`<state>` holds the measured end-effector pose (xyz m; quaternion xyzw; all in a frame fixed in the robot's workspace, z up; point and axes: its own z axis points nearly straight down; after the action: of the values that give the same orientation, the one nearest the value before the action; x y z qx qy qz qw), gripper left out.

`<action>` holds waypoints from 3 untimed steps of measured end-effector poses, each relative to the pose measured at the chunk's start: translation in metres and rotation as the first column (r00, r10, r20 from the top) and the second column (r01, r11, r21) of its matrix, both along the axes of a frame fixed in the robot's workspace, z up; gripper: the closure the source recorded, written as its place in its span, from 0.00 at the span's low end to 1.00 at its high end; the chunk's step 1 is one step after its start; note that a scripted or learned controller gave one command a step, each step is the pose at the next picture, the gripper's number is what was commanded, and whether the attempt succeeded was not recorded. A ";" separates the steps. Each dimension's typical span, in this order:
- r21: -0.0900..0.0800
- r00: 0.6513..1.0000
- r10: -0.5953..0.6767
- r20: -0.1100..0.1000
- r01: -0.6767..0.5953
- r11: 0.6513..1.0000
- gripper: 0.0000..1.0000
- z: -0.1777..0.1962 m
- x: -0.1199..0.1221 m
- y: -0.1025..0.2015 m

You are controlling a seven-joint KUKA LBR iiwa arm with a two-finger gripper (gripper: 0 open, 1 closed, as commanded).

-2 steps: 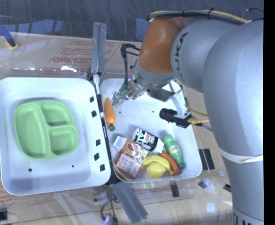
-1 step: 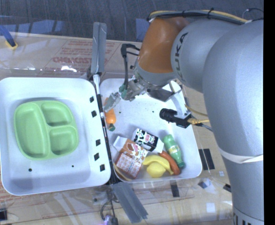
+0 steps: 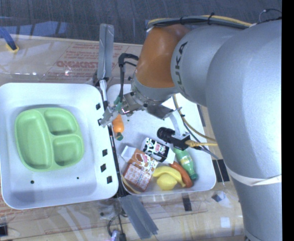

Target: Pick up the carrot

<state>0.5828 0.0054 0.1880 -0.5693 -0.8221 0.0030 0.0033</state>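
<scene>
The grey arm [image 3: 227,79] reaches in from the right, its gripper [image 3: 115,115] low and pointing left.

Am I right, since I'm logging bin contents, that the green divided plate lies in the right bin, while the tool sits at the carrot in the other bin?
Not quite. The camera view shows the green divided plate in the left bin, not the right. The tool sits at the carrot in the right bin, as you said.

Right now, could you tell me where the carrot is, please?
The carrot is in the right bin, against its left wall near the top, just below the gripper and above the snack packet.
</scene>
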 end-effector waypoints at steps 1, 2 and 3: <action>-0.001 0.996 -0.091 0.003 0.091 0.996 0.00 0.001 0.016 -0.073; -0.002 0.998 -0.065 0.005 0.065 0.998 0.00 -0.099 0.045 -0.112; 0.000 0.998 -0.059 0.001 0.059 0.998 1.00 -0.092 0.046 -0.110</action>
<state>0.6285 -0.1049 0.0961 -0.5934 -0.8049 0.0028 0.0029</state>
